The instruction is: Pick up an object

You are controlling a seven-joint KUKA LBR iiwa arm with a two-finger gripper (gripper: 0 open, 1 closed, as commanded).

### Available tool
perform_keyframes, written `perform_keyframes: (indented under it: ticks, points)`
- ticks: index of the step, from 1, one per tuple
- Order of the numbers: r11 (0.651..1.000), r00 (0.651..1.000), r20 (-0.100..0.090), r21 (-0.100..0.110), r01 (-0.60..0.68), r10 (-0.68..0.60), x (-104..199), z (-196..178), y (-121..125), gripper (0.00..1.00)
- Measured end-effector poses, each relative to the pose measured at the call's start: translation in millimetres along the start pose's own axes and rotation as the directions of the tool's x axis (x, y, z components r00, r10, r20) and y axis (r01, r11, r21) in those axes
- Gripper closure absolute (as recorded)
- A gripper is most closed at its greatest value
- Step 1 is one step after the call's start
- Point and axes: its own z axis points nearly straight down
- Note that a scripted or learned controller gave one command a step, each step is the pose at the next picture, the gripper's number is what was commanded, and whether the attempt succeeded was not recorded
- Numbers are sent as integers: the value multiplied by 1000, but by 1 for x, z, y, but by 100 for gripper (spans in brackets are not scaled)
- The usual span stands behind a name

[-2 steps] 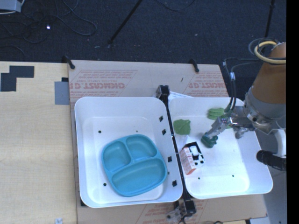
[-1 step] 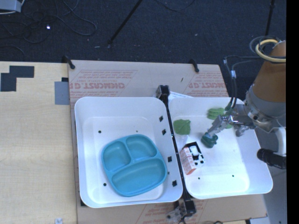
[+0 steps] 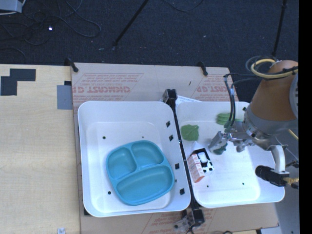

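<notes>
The gripper [image 3: 220, 144] hangs low over the right bin [image 3: 243, 191]; whether it is open or closed, I cannot tell. Just left of it lies a green leaf-shaped piece [image 3: 190, 132]. Nearer sits a small carton [image 3: 200, 165], white with orange and black print too small to read, its long axis running near-left to far-right. The left bin [image 3: 95, 130] holds a blue divided plate [image 3: 140, 171].
</notes>
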Motion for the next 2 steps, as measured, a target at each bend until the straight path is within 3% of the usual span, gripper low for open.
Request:
perform_keyframes:
  ticks: [1, 2]
  points:
    - [1000, 1000, -1, 0, 0, 0, -10, 55, -3, 0]
    - [1000, 1000, 4, -25, 2, -2, -11, 73, 4, 0]
